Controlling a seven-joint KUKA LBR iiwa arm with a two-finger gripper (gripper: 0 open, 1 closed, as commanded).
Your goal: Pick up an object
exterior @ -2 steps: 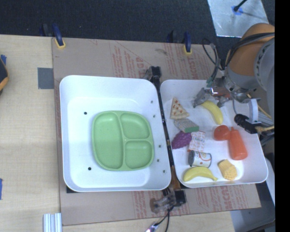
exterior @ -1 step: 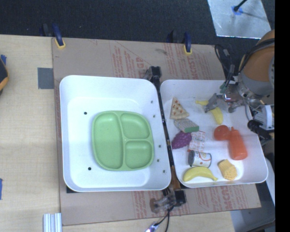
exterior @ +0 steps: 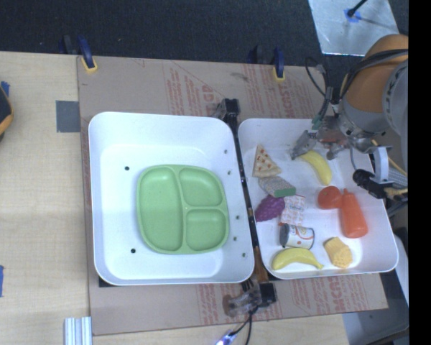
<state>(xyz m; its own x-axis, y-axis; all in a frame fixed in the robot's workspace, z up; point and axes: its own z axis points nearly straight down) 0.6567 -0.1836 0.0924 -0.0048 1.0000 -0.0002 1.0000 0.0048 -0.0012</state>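
Bench: left bin holds green tray.

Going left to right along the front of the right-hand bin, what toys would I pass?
Purple grapes → small can → corn cob; the front banana spans under the can, so I leave it unplaced.

One fixed camera looks down aslant on both bins from above.
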